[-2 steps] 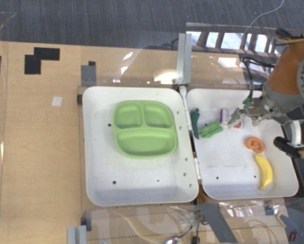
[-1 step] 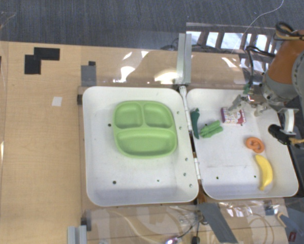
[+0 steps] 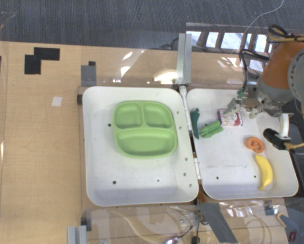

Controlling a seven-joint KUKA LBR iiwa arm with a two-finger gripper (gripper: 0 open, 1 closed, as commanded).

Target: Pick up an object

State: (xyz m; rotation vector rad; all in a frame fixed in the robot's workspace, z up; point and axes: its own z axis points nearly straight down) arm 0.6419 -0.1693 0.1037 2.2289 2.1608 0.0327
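Nearest my camera lies one yellow banana (image 3: 264,171), at the near right of the right bin (image 3: 228,184). I count five loose things in that bin: the banana, one orange ring (image 3: 254,144) just beyond it, one small pink-and-white packet (image 3: 230,118) farther back, one light green piece (image 3: 211,130) beside the packet, and one dark green piece (image 3: 194,122) along the bin's left wall, touching the light green one. Two white bins sit side by side; the left bin (image 3: 98,182) bears one green divided tray (image 3: 144,128) with three compartments. One arm (image 3: 294,72) reaches in from the right, its orange band at the far right corner. Its gripper (image 3: 241,101) hangs over the back of the right bin, just above the packet. I cannot tell from here how the hand stands, and I see nothing held in it.
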